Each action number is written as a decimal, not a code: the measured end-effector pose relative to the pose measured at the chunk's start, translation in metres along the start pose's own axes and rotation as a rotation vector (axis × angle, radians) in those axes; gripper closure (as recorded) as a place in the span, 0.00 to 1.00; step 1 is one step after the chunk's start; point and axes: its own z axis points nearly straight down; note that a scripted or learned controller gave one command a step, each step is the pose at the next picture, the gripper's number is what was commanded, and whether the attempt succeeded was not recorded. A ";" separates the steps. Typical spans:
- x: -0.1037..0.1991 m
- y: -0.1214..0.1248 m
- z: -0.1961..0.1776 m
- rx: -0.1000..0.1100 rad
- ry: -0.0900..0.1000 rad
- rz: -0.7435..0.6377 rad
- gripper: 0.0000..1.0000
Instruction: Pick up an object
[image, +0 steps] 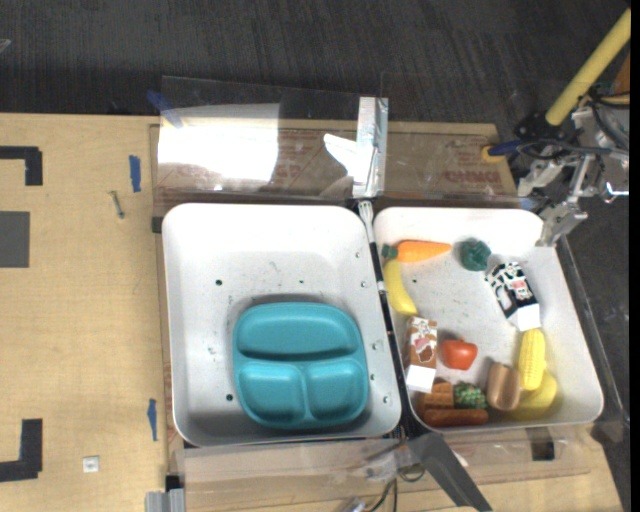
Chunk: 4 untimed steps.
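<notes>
The right bin (585, 350) holds several toy foods. An orange carrot (425, 250) and a dark green round piece (475, 253) lie along its far side. A yellow banana (398, 288) rests against the left wall, and a black-and-white carton (513, 290) lies right of centre. Near the front are a red tomato (459, 353), a small printed box (423, 342), a corn cob (532, 358), a brown roll (499, 385) and a green broccoli piece (470, 395). My gripper (556, 218) hangs over the bin's far right corner, apart from every object.
The left bin (190, 250) holds a teal divided tray (298, 363) toward its front. A clear plastic sheet (260, 150) stands behind the bins. A yellow pole (595, 65) and cables sit at the top right. Bare bin floor lies between the banana and the carton.
</notes>
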 end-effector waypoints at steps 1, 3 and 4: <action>0.076 -0.010 0.128 -0.003 0.006 -0.077 0.00; 0.128 -0.009 0.165 0.001 -0.004 -0.117 0.00; 0.171 -0.008 0.161 0.002 -0.016 -0.023 0.00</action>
